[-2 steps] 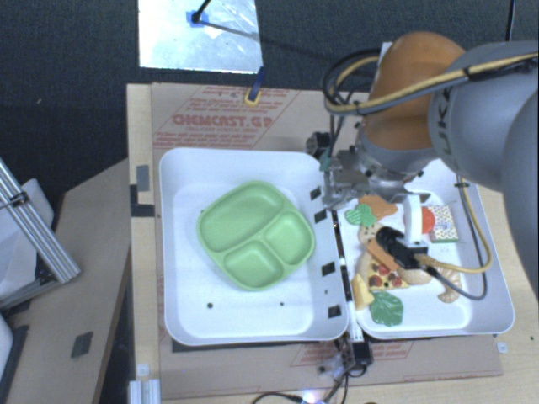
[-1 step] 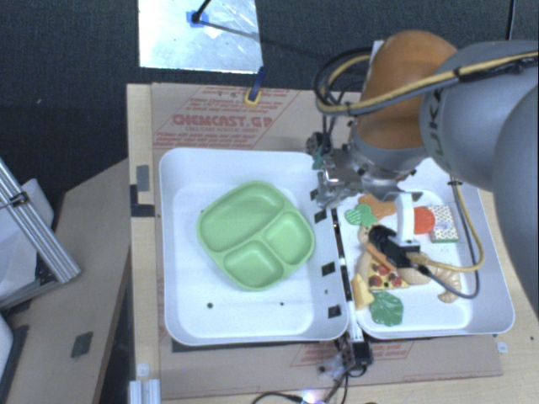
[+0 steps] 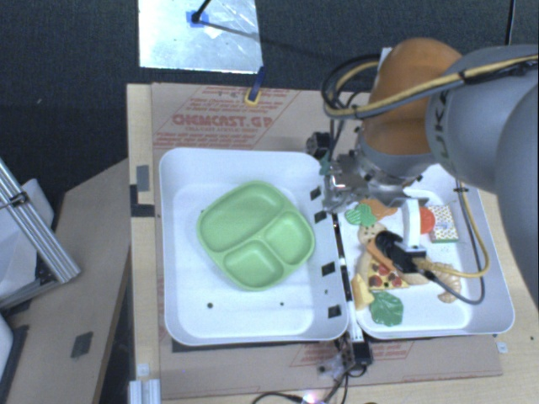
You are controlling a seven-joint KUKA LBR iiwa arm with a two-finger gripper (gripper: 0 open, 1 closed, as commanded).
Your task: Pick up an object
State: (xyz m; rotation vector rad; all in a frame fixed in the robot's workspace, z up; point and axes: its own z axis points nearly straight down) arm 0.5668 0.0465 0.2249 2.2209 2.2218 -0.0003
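My gripper hangs low over the back left part of the right bin, under the grey wrist and orange band. Right below it lie a small green leafy piece and an orange piece; whether it touches either is hidden by the wrist. Toward the front of the bin lie a pizza slice, a yellow piece and a dark green piece. A red and white item and a patterned packet lie to the right of the gripper.
The left bin holds a light green divided plate. A row of black clips runs along the wall between the bins. A tan pretzel-like piece lies in the right bin. The arm covers the right bin's back.
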